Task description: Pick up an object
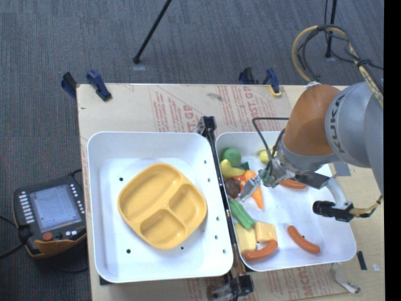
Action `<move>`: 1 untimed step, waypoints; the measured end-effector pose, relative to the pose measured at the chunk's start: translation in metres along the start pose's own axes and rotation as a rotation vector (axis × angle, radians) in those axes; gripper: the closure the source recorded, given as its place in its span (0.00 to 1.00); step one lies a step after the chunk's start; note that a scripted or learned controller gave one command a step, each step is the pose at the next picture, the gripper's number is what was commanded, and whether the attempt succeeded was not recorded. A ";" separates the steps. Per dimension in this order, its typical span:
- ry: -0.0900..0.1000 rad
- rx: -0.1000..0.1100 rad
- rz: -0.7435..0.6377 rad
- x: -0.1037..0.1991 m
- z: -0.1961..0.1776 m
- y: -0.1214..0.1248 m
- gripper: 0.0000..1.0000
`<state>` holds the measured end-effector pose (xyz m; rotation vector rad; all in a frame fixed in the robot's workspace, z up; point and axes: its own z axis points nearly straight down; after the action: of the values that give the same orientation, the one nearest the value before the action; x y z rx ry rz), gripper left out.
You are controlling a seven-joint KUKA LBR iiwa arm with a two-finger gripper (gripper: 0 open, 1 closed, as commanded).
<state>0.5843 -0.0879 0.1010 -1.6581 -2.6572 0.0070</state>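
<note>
My gripper (249, 192) is low in the left part of the right bin (338, 246), among a pile of toy food. It sits right beside an orange carrot (257, 197) and a dark red piece (233, 185); whether it touches either is unclear. Around it lie a green pepper (232, 155), a yellow piece (228, 168), a green cucumber (242, 214) and two yellow cheese blocks (265, 232). Three sausages lie in the same bin: one at the front (260, 251), one at the front right (304, 240) and one partly under the wrist (293, 184).
The left bin (103, 162) holds a yellow divided plate (163, 204). The arm's orange band (310, 127) hangs over the right bin's back half. A teach pendant (50, 215) lies left of the bench. Blue clamps (97, 83) grip the bench's far edge.
</note>
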 end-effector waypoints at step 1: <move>0.000 -0.003 0.253 0.001 0.016 -0.004 0.00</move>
<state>0.5799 -0.0892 0.0852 -1.9820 -2.4283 0.0051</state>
